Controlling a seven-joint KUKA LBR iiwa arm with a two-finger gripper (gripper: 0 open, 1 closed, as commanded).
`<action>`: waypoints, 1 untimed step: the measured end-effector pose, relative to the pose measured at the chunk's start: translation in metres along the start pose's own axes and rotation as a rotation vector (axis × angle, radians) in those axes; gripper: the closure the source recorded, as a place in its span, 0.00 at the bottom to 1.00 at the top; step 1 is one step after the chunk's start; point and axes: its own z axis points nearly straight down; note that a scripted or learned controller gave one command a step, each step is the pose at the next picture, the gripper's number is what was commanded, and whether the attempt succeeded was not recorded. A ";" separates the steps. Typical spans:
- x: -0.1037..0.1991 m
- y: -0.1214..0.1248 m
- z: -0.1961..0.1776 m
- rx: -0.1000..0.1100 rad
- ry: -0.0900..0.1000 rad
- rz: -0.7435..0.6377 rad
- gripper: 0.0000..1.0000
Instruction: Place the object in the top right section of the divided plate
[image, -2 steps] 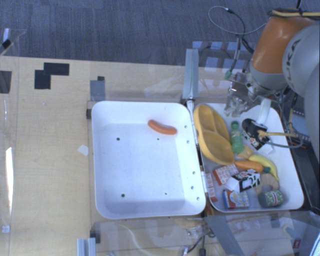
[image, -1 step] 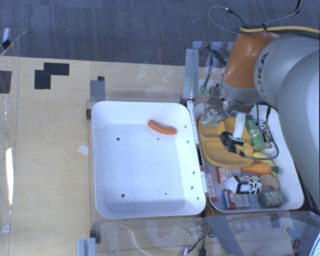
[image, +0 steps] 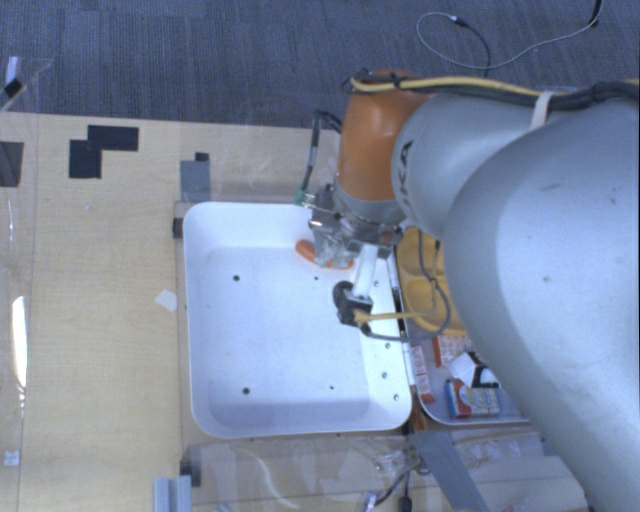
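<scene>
A small orange object (image: 306, 249) lies in the far right corner of the left white bin (image: 260, 340), mostly covered by my gripper (image: 335, 252), which hangs directly over it. Only the object's left edge and a sliver below the gripper show. The yellow divided plate (image: 425, 290) sits in the right bin just right of the gripper, largely hidden behind the grey arm and the orange wrist band (image: 370, 150). A black fitting with a yellow cable (image: 350, 303) hangs from the wrist over the left bin's right side.
Small printed packets (image: 472, 400) and a red-and-white item (image: 448, 352) lie in the right bin (image: 430, 408) below the plate. The big grey arm covers the right part of the view. Wooden bench (image: 90, 330) surrounds the bins, with black markers (image: 100, 148) at the far left.
</scene>
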 end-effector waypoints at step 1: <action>0.089 -0.064 -0.011 0.000 0.001 -0.099 1.00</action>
